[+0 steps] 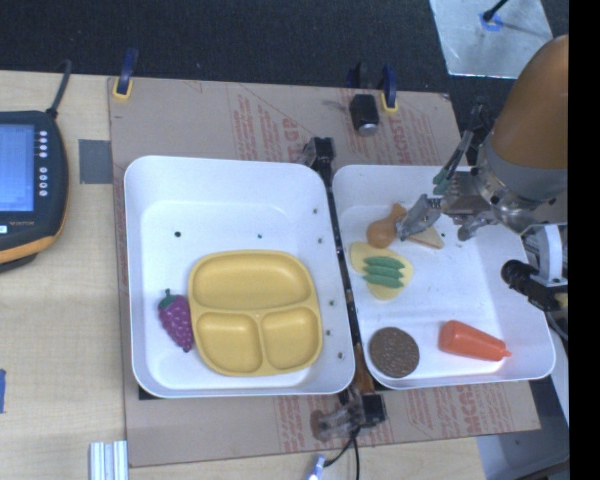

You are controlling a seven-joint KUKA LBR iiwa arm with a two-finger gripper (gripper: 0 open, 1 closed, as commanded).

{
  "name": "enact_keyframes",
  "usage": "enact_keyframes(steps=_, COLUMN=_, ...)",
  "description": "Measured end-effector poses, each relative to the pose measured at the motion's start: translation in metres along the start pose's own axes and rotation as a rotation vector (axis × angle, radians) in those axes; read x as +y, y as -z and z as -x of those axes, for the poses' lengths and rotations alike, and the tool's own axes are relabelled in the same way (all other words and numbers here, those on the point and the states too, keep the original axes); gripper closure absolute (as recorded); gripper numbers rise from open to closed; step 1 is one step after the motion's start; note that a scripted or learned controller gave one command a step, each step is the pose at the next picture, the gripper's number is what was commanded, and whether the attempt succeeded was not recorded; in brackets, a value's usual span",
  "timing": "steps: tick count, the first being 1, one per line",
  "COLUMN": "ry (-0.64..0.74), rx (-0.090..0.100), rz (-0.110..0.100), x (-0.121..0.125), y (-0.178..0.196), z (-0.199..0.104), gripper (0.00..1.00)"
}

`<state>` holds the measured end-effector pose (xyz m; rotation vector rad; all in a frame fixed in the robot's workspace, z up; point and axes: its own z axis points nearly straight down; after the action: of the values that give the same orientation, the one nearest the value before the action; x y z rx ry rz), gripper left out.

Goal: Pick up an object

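The right bin (536,366) is crowded along its left and near sides: a drumstick (383,229) and a green-topped yellow piece (380,271) by the dividing wall, a brown disc (393,352) and a carrot (471,340) toward the front. Its middle floor lies bare. In the left bin (145,268), the yellow divided tray (255,311) and grapes (177,319) take the near half; the far strip is open.

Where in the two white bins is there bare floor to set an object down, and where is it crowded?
Left bin: a bare strip behind the yellow divided tray, up to the far wall. Right bin: a bare patch between the peas plate and the carrot. Crowded: its far-left corner, where the gripper sits by the drumstick.
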<state>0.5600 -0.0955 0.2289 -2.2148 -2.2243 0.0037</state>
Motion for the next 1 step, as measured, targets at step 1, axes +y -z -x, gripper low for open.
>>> enact_keyframes(steps=1, ry=0.0, rx=-0.002, rz=0.0, x=0.0249, y=-0.1374, z=0.0329, gripper=0.0)
